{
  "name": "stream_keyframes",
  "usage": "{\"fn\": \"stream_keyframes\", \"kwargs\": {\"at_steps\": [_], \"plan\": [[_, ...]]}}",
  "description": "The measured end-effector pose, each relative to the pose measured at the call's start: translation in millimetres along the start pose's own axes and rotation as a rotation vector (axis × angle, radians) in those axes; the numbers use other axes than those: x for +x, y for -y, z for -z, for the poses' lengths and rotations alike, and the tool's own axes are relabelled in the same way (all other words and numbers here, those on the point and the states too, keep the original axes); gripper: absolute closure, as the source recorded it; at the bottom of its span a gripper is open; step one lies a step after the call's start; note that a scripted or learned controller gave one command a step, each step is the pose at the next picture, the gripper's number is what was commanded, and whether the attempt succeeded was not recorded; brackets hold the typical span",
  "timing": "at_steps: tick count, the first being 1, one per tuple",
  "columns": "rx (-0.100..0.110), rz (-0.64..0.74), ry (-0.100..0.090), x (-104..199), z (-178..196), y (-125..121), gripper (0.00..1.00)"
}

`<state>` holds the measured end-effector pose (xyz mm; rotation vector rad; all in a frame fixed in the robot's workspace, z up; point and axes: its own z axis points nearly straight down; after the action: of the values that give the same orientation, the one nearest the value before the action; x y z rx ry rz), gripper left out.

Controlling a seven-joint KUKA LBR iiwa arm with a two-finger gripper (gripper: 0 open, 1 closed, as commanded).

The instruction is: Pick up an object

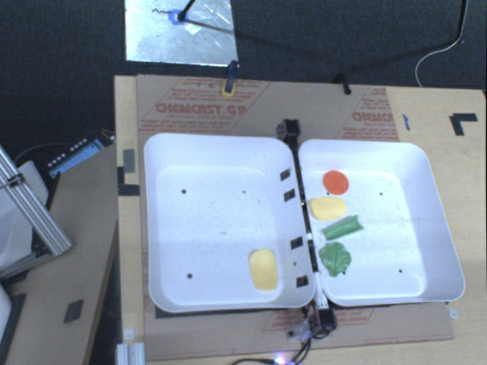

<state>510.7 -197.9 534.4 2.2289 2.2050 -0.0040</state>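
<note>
I see the bench [84,226] first, wooden top, dark floor behind it. On it lies a brown printed board [205,105], and both bins sit on that.

Left bin [190,166] and right bin [426,204] are touching along their inner walls. Black clips [289,195] run down that seam.

A shiny silver sheet [152,29] lies on the floor beyond the bench, top left. An aluminium frame [30,211] stands at the far left edge.

Jaw state: I can't tell, nothing in this feed settles it.

Pick candidates:
- Yellow oval object [263,269], alone in the left bin, near its front right corner, close to the seam.
- Crumpled green object [335,258], right bin, near the front, just beside the seam wall.
- Long green object [342,227], just behind the crumpled one, tilted. I can't tell if the two touch.
- Pale yellow object [328,207], next one back, just beside the long green one.
- Orange-red disc [335,182], furthest back of that column, just apart from the pale yellow one.

All four sit in the left part of the right bin.

Small stuff: a yellow clamp [228,88] on the board's far edge and a white cable [441,48] on the floor, top right.
</note>
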Motion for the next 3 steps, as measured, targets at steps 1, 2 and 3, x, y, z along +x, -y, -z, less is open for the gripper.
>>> {"fn": "stream_keyframes", "kwargs": {"at_steps": [1,2,3], "plan": [[0.014,0.019,-0.011,75.8,-141.4,21.5,1.0],[-0.013,0.023,-0.006,135.1,-47.4,-48.9,1.0],[0.008,0.026,-0.009,236.2,-113.8,-2.5,1.0]]}}
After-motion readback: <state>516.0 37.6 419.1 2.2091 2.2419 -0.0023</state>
